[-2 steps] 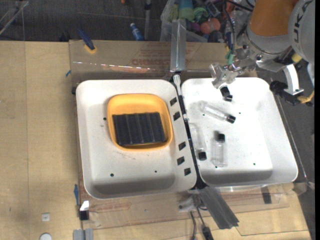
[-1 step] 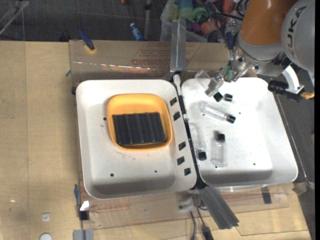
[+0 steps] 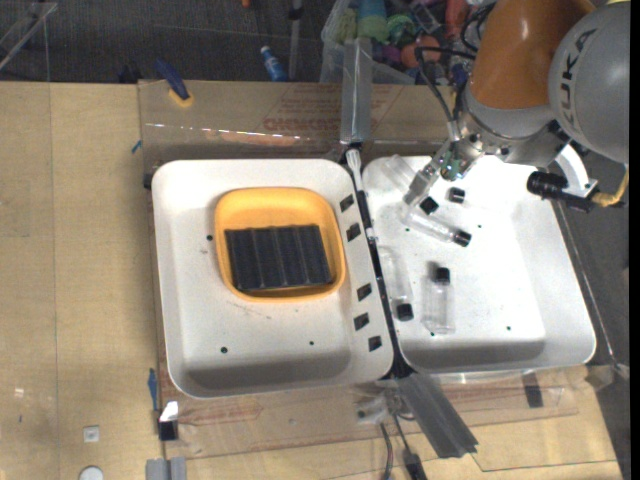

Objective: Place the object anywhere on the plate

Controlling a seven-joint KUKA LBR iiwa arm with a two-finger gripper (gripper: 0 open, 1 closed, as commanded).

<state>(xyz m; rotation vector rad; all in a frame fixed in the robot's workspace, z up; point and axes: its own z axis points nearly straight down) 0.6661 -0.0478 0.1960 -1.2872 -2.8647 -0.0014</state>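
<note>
A: Vials (image 3: 437,298), clear with black caps, lie loose in the right bin (image 3: 560,308); one near the middle, another (image 3: 440,230) farther back, close below the gripper (image 3: 432,180).

B: Is anything held?

A: Can't tell; the tip is small and pale against the white floor.

B: And the target?

A: Yellow plate (image 3: 280,204) in the left bin (image 3: 180,268), with a dark ribbed block (image 3: 278,258) on it.

B: Then I'd grasp a vial across its body, lift clear of the divider (image 3: 362,238), and release low so it doesn't roll off.
</note>
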